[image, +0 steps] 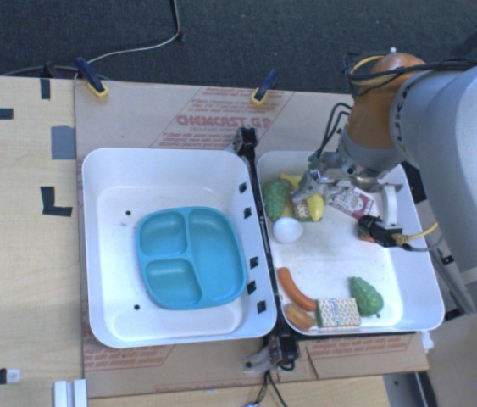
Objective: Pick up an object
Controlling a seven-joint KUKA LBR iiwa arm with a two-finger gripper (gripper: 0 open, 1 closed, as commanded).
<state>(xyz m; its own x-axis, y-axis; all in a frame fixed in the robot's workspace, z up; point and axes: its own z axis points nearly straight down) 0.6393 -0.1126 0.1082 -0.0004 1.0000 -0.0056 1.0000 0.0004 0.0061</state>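
Observation:
My gripper [317, 186] hangs low over the back of the right bin [407, 312], right above a small yellow item [311, 209] and next to a yellow banana-like piece [291, 180]. A pink and white packet [350, 201] lies just to its right. To its left are a green vegetable [274, 198] and a white egg [287, 229]. Whether anything sits in the gripper is hidden by the wrist.
The front of the right bin holds an orange sausage [296, 287], a second orange piece [299, 316], a small printed box [338, 312] and a green broccoli toy [366, 296]. A blue divided plate [191, 257] lies in the left bin [111, 185].

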